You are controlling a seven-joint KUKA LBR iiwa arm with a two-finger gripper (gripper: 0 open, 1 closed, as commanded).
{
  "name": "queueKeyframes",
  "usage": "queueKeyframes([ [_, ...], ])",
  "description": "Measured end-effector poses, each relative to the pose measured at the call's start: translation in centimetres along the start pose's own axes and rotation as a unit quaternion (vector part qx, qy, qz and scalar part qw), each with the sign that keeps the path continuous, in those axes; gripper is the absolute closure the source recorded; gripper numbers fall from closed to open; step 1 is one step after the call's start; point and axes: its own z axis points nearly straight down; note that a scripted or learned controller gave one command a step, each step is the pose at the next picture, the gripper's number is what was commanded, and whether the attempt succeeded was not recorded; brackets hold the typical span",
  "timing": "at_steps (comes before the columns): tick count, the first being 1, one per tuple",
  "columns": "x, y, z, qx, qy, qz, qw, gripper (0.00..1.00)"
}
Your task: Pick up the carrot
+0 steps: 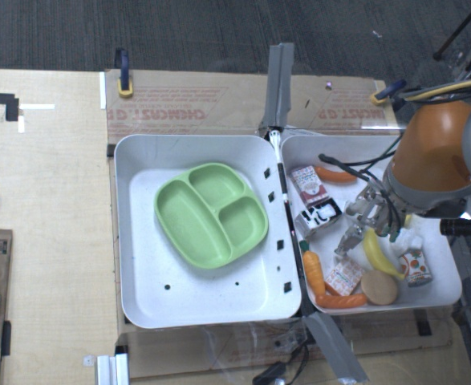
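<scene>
**Gripper low in right bin, carrot not yet in hand**

Near edge first: the carrot (313, 273) lies against the left wall of the right bin (452, 283), near the front corner, green stem end up-frame, body running toward the front. A second orange piece (343, 301) lies along the front wall, touching or nearly touching the carrot's tip, so it's easy to mistake one for the other. Just beside them: a small printed packet (343, 277), a round tan bun-like item (379, 288), a banana (377, 255), and a small carton (416, 268).

Mid bin: the gripper (352, 243) hangs over the clutter between the packet and banana, close to the carrot but apart from it. Fingers appear slightly apart, nothing clamped between them. Beyond it, a black-and-white box (319, 214), a red-and-white packet (308, 183), and an orange sausage-like item (335, 175) near the back wall.

Left bin (127, 231) holds a green divided plate (212, 214).

Judgement for the grasp: shift toward the left wall, line the jaws across the carrot's narrow width, and come down at mid-body. The wall is tight on one side, so a finger may hit the rim; a slight offset inward should help. Avoid snagging the packet.
</scene>
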Motion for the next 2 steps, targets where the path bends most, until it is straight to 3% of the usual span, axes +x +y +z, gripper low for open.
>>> queueKeyframes([
  [1,6.2,-0.51,0.03,0.0,0.002,-0.128,0.9918,0.0],
  [2,6.04,-0.48,-0.91,-0.001,0.0,-0.125,0.9922,1.0],
])
